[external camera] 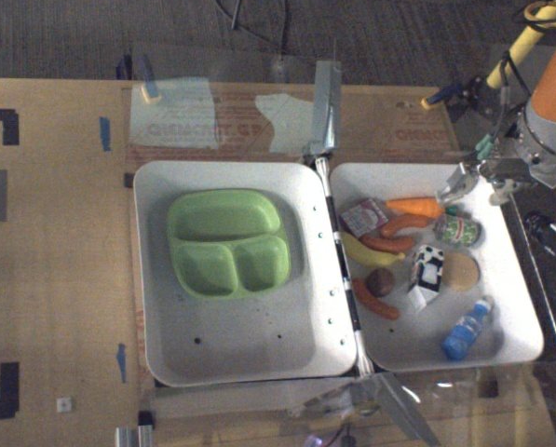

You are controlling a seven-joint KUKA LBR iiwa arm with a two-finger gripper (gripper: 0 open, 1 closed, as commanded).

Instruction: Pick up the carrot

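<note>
I see the gripper [475,182] at the upper right corner of the right bin [524,343], but I cannot tell how it is set. The carrot [415,208] lies in that bin just left of the gripper, near the bin's far wall. Just below the carrot sit a sausage [396,235], a green can [458,231] and a banana [369,252]. Further toward the bin's near edge I make out a small carton [427,270] and a blue bottle [467,330]. Left of that bin, the other bin [156,343] carries a green divided tray [228,241].
</note>
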